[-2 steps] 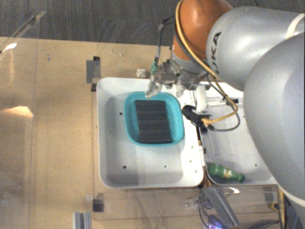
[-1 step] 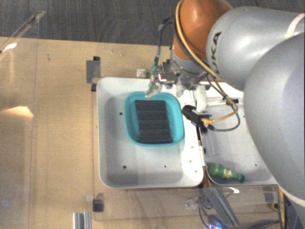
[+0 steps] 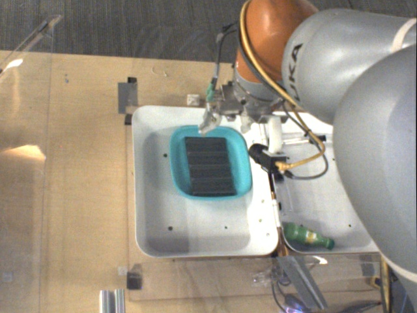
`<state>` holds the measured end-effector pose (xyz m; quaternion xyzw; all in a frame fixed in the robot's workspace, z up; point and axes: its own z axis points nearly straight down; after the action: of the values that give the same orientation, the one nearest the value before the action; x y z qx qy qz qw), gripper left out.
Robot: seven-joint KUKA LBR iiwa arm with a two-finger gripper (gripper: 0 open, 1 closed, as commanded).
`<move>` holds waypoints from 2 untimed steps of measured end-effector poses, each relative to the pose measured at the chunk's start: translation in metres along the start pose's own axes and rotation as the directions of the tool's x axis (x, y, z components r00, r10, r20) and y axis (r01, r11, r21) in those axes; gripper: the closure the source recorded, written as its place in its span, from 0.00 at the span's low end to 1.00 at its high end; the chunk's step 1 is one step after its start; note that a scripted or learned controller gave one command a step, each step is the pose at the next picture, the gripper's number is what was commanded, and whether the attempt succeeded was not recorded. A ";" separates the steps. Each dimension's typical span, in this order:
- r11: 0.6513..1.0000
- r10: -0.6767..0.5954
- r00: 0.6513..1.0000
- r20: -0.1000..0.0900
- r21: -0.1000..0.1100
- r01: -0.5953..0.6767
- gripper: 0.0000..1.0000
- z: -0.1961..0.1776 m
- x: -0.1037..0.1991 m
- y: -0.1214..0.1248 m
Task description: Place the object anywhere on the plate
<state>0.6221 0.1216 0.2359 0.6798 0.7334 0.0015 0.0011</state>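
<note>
Left white bin [image 3: 148, 194] with teal plate [image 3: 242, 168], dark ribbed object [image 3: 208, 166] on it; tool [image 3: 218, 113] state unclear.

The plate [image 3: 210, 160] lies in the left bin [image 3: 151, 220] (the bottle [image 3: 309, 236] in the right one [image 3: 339, 237]).

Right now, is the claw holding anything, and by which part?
Cannot be told. The claw sits at the plate's far rim, and no object shows in it. The green bottle lies in the right bin, untouched.

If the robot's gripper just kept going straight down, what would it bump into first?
Probably the far edge of the teal plate in the left bin; the gripper seems above it, though depth is unclear.
</note>
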 end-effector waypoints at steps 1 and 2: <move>1.000 0.000 1.000 0.000 0.000 0.000 0.00 0.000 0.000 0.000; 1.000 0.000 1.000 0.000 0.000 0.000 0.00 0.000 0.000 0.000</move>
<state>0.6221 0.1216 0.2359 0.6798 0.7334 0.0015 0.0011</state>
